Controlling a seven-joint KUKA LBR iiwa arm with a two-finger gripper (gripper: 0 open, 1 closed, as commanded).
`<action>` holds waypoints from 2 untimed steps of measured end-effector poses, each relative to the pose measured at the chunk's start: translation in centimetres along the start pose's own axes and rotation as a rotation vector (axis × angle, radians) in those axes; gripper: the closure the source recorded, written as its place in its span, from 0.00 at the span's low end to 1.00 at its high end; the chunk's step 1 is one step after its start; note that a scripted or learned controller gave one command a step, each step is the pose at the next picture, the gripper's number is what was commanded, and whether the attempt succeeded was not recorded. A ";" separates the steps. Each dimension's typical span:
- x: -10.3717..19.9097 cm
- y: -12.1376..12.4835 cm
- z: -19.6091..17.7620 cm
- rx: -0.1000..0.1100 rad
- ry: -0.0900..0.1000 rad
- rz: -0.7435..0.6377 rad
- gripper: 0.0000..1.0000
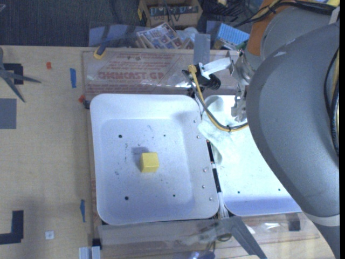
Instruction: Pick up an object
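Light wooden bench (43,161), cluttered floor (161,9)

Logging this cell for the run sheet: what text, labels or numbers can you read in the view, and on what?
"CHEMCAST GP", red letters, seen reversed, on the clear sheet lying behind the left bin; the last letters are uncertain.
Printed box or magazine beyond the bench: colourful print, too blurred to read.
Small white tag on the bench: too small to read.
Yellow block in the left bin: no markings seen.
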State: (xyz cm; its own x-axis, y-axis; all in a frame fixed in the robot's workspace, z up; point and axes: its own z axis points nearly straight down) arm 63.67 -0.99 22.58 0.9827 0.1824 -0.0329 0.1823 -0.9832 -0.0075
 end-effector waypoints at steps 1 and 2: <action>-0.1 0.3 -0.7 0.001 -0.005 0.004 1.00; -4.9 1.7 -1.6 -0.006 0.023 -0.021 1.00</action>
State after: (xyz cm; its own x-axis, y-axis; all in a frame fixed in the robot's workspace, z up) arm 59.27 -3.58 24.37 0.9792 0.2027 -0.0096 0.2027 -0.9792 -0.0024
